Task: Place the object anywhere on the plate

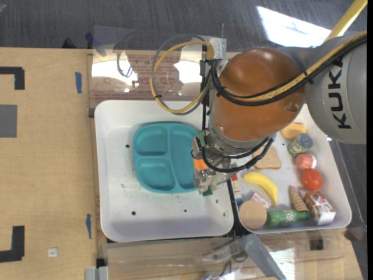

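Where the grey arm (pixel 344 92) reaches in from the right, its glossy orange band (pixel 259 95) swells over the seam between the two shallow white bins, wrapped by black and yellow cables (pixel 175 69). Beneath everything lies the tabletop (pixel 44 156), a pale wood-grain board with black corner marks and bits of blue tape.

The left bin (pixel 116 214) is smooth white plastic with rounded corners, and its floor carries a few small dark specks. On it lies the plate (pixel 163 156), a teal plastic tray of rounded-rectangle shape divided into three compartments, matte and shallow, lying flat with its right edge under the wrist.

The right bin (pixel 341 209) holds a cluster of toy foods: a yellow banana (pixel 262 185) curved with its long axis running from upper left to lower right, a tan slice of bread (pixel 269 161), a round beige disc (pixel 253 213), a dark green bottle (pixel 287 217) lying on its side, a red tomato (pixel 312 179), a reddish-and-white ball (pixel 305 161), a blue-green round piece (pixel 299 144), an orange wedge (pixel 293 130), a ribbed tan cone (pixel 297 199) and a small white-and-brown packet (pixel 319 207).

The hand (pixel 205 177) hangs at the plate's right edge, just over the bin floor beside it. A small orange thing (pixel 200 164) shows against the mechanism there, too hidden to name or to judge its axis; whether the hand grips it, and how far the hand is spread, I cannot tell.
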Controlling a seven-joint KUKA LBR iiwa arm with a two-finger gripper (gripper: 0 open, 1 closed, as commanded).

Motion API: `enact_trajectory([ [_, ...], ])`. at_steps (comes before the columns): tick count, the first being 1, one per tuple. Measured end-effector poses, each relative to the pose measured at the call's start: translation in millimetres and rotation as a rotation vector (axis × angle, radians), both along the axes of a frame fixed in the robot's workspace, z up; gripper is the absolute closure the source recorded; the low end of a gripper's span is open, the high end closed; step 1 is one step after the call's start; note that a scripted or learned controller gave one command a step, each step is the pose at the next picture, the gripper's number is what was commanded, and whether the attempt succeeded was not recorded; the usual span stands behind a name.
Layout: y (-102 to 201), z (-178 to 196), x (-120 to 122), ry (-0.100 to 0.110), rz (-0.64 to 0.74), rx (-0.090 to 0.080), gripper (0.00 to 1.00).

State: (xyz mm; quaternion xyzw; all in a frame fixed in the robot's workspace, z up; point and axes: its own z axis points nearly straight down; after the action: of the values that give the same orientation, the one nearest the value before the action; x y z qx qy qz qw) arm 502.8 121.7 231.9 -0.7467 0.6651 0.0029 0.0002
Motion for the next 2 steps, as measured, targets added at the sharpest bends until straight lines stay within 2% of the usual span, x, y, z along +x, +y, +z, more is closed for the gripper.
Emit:
enact_trajectory([
  [1, -1.4, 2.0, 1.1, -0.005, -0.003, -0.001, 0.0],
  [2, -68.6, 16.0, -15.4, -0.005, -0.12, -0.003, 0.0],
])
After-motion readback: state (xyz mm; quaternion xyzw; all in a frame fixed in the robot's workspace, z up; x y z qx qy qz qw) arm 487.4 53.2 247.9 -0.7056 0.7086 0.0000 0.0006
